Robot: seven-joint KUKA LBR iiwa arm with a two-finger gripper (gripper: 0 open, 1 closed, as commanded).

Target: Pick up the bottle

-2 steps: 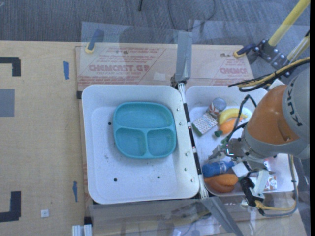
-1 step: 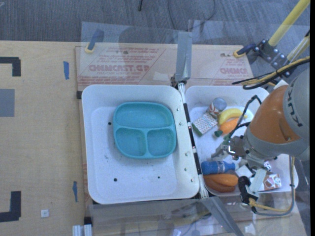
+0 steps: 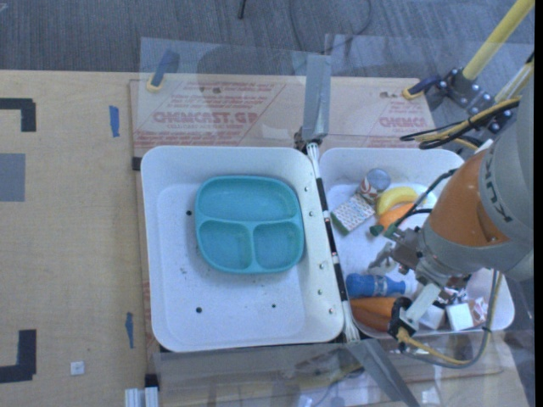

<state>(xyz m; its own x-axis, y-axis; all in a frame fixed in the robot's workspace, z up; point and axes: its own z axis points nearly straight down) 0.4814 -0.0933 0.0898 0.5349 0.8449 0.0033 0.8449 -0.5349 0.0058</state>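
The gripper (image 3: 405, 271) hangs low over the right bin (image 3: 339, 166); I cannot tell how its jaws stand. The bottle (image 3: 373, 286), blue with an orange end, lies on its side just beside it, near the bin's front. A banana (image 3: 397, 197), a small box (image 3: 351, 214) and white blocks (image 3: 459, 315) crowd around. The left bin (image 3: 170, 253) holds a teal plate (image 3: 249, 224). Both bins sit on a wooden bench (image 3: 59, 244) above grey carpet (image 3: 102, 11).

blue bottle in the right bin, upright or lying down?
Lying down. The blue plastic bottle rests lengthwise on the floor of the right white bin, beside the gripper of the grey and orange arm.
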